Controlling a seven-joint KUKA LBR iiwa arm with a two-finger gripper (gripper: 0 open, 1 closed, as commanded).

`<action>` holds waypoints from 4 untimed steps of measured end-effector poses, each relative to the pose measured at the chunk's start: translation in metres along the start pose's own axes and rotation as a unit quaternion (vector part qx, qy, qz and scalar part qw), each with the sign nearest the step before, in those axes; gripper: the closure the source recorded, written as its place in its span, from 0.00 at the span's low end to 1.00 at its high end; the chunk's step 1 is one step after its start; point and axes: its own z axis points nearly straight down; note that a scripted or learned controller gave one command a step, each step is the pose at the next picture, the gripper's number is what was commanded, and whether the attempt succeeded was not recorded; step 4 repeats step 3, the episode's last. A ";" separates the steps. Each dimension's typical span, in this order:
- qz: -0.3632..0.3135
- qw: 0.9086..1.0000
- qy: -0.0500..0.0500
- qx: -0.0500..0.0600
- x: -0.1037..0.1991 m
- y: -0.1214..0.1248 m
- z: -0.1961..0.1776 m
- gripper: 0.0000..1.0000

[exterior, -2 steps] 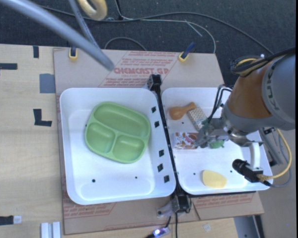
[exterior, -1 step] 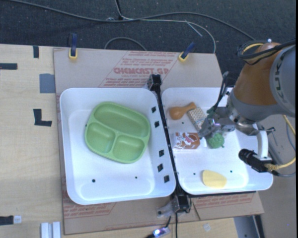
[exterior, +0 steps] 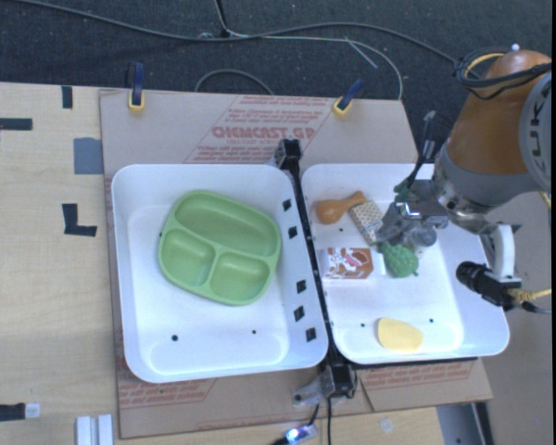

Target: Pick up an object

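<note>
Four items around gripper (exterior: 396, 233), right bin (exterior: 445, 336)

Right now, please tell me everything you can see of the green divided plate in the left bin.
The green divided plate is a light green tray with rounded corners, looking like matte plastic. It has three compartments: one long section along its upper side and two smaller ones below it. It lies flat, right side up, turned at a slant to the walls of the left bin. It rests on the bin floor, in the upper middle part. Nothing lies in it, and nothing else touches it.
</note>
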 end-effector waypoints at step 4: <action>-0.002 1.000 0.001 0.003 0.162 0.065 0.031 1.00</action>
